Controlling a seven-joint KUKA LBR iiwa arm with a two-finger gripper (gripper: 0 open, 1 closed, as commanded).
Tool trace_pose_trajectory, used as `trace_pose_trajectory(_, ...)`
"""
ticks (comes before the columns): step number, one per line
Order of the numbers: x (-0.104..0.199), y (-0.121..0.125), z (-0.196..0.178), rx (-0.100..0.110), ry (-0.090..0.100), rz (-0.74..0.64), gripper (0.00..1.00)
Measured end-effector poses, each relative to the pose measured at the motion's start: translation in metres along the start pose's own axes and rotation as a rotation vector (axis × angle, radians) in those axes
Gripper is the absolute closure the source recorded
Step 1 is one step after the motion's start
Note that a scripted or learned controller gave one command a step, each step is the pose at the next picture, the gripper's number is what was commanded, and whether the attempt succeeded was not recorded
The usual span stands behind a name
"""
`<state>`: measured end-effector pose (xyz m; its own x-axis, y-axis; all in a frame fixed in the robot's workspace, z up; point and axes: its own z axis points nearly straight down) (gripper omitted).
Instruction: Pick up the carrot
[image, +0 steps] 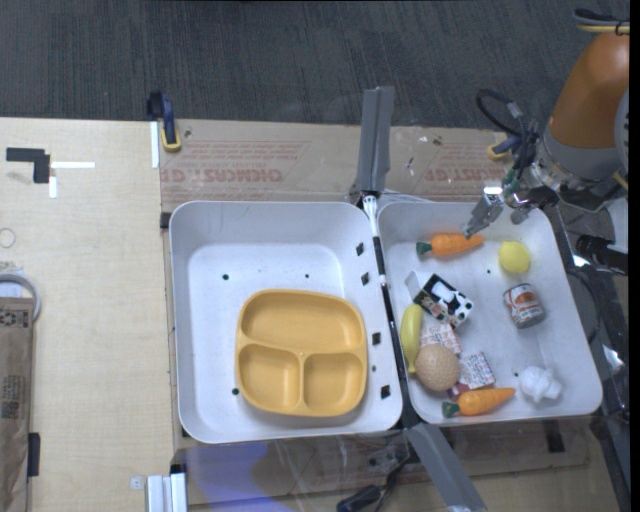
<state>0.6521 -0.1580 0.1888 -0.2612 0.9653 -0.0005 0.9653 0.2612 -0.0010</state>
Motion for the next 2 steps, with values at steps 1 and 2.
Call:
trace_pose_trajectory(1,0.018,0.015,0.09,-0.009,-0.009,-0.194,0.0)
trace_pose_trajectory(2,0.015,0.016,0.08,-0.011,-0.013,-0.192,1.0)
